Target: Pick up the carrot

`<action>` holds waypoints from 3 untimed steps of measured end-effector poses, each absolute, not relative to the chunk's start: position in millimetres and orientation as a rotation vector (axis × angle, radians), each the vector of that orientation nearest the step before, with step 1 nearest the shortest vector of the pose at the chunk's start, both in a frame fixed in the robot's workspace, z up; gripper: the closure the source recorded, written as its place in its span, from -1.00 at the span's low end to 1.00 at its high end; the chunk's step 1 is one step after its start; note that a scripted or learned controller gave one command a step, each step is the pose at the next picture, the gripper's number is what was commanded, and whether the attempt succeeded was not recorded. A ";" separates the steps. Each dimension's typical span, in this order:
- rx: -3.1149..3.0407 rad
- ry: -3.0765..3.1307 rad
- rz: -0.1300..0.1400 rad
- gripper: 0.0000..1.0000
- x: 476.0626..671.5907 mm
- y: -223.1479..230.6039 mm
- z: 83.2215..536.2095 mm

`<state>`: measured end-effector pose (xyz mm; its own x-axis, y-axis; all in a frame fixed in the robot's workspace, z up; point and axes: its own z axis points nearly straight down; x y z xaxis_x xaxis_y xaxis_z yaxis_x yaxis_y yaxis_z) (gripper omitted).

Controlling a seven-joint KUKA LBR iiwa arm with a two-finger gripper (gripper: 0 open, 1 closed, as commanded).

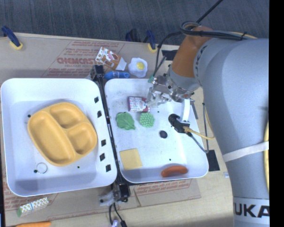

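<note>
The claw (154,97) hangs over the back of the right bin (191,148), just beside a small red-and-white packet (137,103); whether it is open or closed cannot be told. The grey arm (236,103) reaches in from the right, bent down at its orange band (189,56), with the letters "UKA" legible near its base. The carrot (174,171) lies at the bin's front edge, well apart. Cardboard (80,56) on the table reads "CHEMCAST".

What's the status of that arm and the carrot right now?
End effector over the right bin's far side, above a red-white packet. Carrot lying untouched at the near edge. Nothing on it.
</note>
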<state>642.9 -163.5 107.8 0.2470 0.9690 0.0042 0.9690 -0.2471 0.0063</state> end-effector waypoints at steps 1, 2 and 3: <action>2.763 1.498 -0.003 1.00 627.0 -203.9 239.6; 2.422 2.007 -0.004 1.00 595.1 -191.8 270.1; 1.903 2.503 -0.003 1.00 554.1 -198.1 308.1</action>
